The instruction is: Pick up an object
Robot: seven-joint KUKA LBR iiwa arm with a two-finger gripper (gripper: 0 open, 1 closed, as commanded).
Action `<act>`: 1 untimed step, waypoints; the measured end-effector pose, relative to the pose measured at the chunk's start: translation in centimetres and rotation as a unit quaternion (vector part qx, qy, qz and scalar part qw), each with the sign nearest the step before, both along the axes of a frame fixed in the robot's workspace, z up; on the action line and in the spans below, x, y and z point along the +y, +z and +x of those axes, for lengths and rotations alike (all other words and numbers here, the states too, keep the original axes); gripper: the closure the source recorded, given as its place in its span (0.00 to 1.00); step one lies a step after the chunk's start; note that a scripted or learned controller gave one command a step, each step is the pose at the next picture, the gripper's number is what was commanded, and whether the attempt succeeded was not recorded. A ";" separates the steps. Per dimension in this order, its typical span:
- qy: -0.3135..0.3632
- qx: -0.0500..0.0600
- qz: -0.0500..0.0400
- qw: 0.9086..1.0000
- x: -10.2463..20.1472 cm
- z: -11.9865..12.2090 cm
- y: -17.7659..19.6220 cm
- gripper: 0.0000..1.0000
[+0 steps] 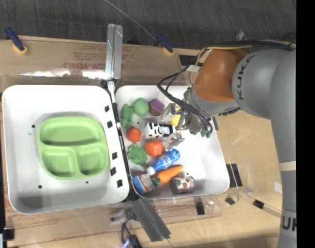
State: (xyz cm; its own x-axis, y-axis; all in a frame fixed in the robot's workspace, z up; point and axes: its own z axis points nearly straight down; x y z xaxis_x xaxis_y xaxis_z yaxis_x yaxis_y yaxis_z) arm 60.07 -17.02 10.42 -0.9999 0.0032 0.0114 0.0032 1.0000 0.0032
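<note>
- Toy objects, small plastic play-food pieces, lie heaped in the left half of the right-hand shallow white bin [215, 161]; any one of them is the thing to be lifted.
- Grey KUKA arm with an orange band [219, 76] reaches in from the right and hangs over the upper middle of that bin.
- Left-hand shallow white bin [12, 138] carries a light-green plastic tray with three compartments [72, 146], well apart from the arm.
- Two-finger gripper [174, 128] sits low among the pieces, just beside a black-and-white patterned toy [156, 130]; how far it is parted, and whether anything is caught in it, cannot be told from this slanted view.
- Blue-and-white plastic bottle [165, 161] lies tilted below the gripper, touching an orange plastic carrot [170, 173].
- Small printed tin can [183, 184] lies on its side near the bin's lower wall, a little apart from the heap.
- Green plastic ball [141, 106], purple plastic piece [156, 107], and two orange-red round toys [134, 135] [154, 148] crowd the upper left.
- Judged advice: the pieces touch one another, so a clean lift calls for centring on a single piece, closing fully before rising, and rising straight up to avoid dragging neighbours.
</note>
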 end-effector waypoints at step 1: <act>-0.020 -0.008 -0.002 1.000 3.6 -3.3 -1.1 0.00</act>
State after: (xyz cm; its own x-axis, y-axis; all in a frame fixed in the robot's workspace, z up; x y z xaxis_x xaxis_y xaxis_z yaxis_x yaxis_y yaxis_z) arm 56.74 -13.45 9.33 -0.9991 0.0433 -0.0038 0.0433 0.9991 -0.0004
